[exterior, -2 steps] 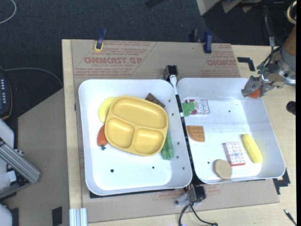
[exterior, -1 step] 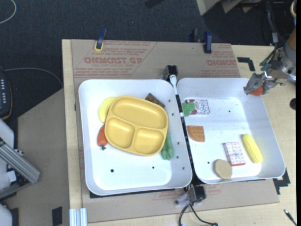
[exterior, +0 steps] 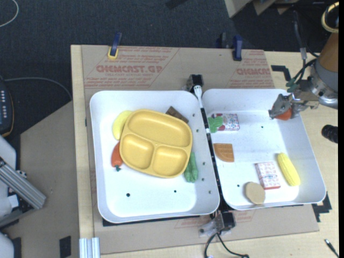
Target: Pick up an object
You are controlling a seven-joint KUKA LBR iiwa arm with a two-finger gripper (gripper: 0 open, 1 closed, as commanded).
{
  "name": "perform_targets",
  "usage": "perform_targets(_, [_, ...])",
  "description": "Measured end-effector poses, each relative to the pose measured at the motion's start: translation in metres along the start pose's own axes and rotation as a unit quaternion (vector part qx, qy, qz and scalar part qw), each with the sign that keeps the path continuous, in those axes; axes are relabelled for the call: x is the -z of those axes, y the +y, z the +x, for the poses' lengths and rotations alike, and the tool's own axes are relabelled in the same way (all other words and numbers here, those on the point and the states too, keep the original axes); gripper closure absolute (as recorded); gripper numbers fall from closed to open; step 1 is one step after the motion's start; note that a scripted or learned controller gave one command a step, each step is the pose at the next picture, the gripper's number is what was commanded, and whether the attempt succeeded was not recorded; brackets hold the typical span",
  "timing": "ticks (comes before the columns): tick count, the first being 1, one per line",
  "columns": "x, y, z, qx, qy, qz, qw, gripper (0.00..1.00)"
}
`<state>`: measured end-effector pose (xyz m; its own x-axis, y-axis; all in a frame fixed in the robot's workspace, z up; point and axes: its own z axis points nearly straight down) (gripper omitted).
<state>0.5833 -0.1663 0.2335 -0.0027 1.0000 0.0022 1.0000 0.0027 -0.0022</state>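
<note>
Camera view: tool at right bin far edge, fingers pinching a small orange-red object, raised over the bin's upper right corner. Elsewhere in that bin: corn cob, pink box, round tan piece, waffle, green-and-pink item. Left bin: yellow divided tray covering a banana, red pepper, green vegetable.

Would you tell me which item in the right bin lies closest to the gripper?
The yellow corn cob, at the right wall below the gripper; the small box with green lies slightly farther left.
</note>
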Motion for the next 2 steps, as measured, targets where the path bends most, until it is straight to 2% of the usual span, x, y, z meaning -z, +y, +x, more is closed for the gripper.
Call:
perform_targets(1, [0.008, -0.028, 0.045, 0.001, 0.000, 0.000, 1.0000, 1.00])
perform_targets(2, [-0.009, -0.053, 0.089, 0.000, 0.000, 0.002, 1.0000, 1.00])
